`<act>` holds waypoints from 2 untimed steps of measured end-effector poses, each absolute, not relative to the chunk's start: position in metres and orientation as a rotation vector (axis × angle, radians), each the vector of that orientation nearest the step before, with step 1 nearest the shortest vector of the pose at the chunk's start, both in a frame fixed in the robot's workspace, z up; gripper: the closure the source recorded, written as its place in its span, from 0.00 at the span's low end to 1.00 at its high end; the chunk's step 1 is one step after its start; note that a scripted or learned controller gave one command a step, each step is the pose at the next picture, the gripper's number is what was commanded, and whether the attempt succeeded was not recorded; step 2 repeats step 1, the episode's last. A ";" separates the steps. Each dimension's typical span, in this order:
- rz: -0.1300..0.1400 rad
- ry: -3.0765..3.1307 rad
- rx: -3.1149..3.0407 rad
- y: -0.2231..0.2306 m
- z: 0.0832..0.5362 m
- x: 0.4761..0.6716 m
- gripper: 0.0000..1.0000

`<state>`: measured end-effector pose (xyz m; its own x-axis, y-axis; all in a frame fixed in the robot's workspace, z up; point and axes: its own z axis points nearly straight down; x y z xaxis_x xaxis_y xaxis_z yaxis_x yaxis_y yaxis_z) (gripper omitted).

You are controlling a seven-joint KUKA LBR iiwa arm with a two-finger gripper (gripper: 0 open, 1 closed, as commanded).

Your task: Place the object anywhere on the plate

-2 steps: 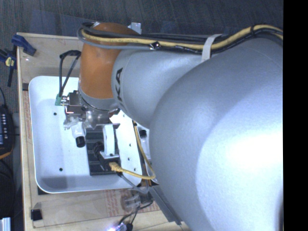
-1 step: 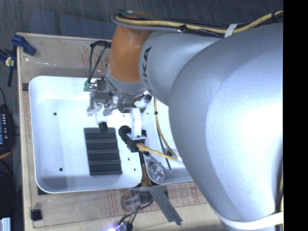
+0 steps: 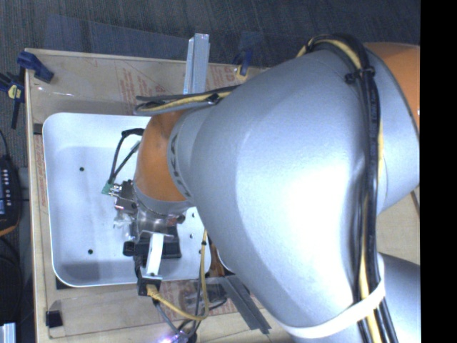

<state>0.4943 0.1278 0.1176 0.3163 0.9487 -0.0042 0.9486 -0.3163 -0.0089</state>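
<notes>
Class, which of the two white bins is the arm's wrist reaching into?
The bin on the view's left: the orange-banded wrist hangs over its floor. The arm's grey body covers the other bin's side.

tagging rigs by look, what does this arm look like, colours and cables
Bulky smooth grey arm with rounded links and an orange band above the wrist. Black cables and a yellow cable run along its casing; thin black wires loop near the wrist.

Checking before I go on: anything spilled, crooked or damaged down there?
Nothing stands out. The arm covers much of the bench; its end effector hangs over the white bin, whose visible floor looks clean and intact.
</notes>
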 end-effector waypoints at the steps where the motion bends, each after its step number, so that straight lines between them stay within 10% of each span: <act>1: 0.002 -2.253 -2.187 0.100 0.218 0.477 1.00; 2: 0.002 -2.253 -2.187 0.100 0.218 0.477 1.00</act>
